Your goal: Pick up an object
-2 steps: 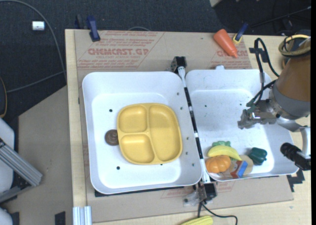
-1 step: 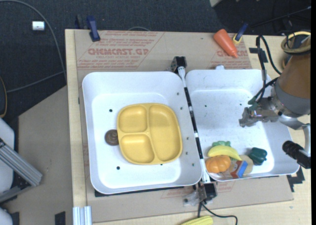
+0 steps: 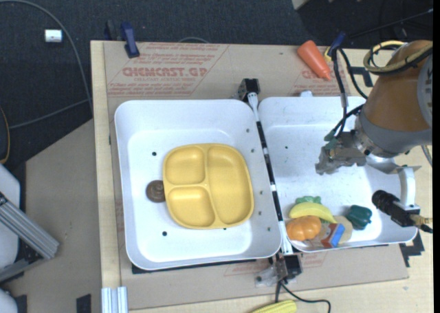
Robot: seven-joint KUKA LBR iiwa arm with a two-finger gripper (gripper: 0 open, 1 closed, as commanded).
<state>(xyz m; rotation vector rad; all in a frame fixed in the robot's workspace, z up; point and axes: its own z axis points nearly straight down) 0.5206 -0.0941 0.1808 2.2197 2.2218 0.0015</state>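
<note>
In the right bin (image 3: 295,126) a cluster of toy food lies near the front edge: a yellow banana (image 3: 313,209), an orange fruit (image 3: 304,228), a dark green piece (image 3: 359,215) and a small red-and-blue item (image 3: 335,235). My gripper (image 3: 334,159) hangs over the middle of the right bin, above and behind that cluster, apart from every item. Nothing shows between its tips. The arm's orange band sits up and to the right of it.
The left bin (image 3: 137,126) holds a yellow three-compartment plate (image 3: 206,186) with a small brown round object (image 3: 156,191) at its left edge. An orange carrot-like toy (image 3: 315,60) lies on the bench behind the right bin. Cables run along the arm.
</note>
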